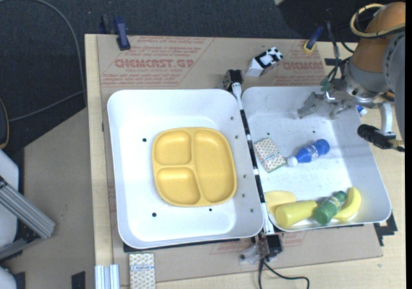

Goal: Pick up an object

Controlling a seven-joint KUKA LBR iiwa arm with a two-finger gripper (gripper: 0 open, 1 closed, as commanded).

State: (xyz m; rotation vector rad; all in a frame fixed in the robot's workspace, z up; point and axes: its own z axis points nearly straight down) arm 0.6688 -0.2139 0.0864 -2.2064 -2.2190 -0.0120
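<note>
The right bin (367, 172) holds several objects. A small blue bottle (311, 151) lies on its side near the middle. A patterned packet (268, 154) rests against the bin's left wall. At the front lie a yellow block-like toy (293, 212), a green bottle (328, 208) and a banana (351, 203), bunched together. My gripper (321, 111) hangs over the bin's back part, behind the blue bottle and apart from it. Its fingers are spread open with nothing between them.
A yellow divided plate (193, 167) sits in the middle of the left bin (129, 152). A black-and-white item (266, 60) and a blue clamp (120, 32) lie on the cardboard behind the bins. Cables run along the divider.
</note>
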